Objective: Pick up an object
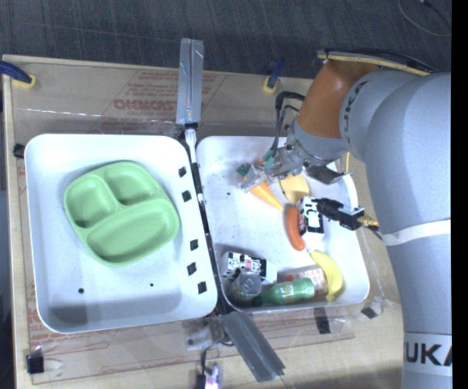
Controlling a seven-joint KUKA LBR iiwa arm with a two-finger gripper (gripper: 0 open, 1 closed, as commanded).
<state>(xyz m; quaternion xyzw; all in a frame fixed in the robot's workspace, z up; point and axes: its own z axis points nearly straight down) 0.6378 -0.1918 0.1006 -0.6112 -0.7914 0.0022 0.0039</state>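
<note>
An orange carrot-shaped piece [264,193] lies in the right bin [218,217], just below and beside my gripper [268,165], pointed end toward the bin's middle; whether they touch, I cannot tell. My arm [396,136] reaches in from the right, orange band [325,104] above the wrist, bent down to the bin's far end. Whether my grip is parted or closed, I cannot tell. Nearby lie a yellow wedge [295,188], a red sausage [295,228], a banana [329,272] and a green bottle [287,292].

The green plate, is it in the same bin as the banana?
No. The green plate lies in the left bin, while the banana lies in the right bin.
</note>
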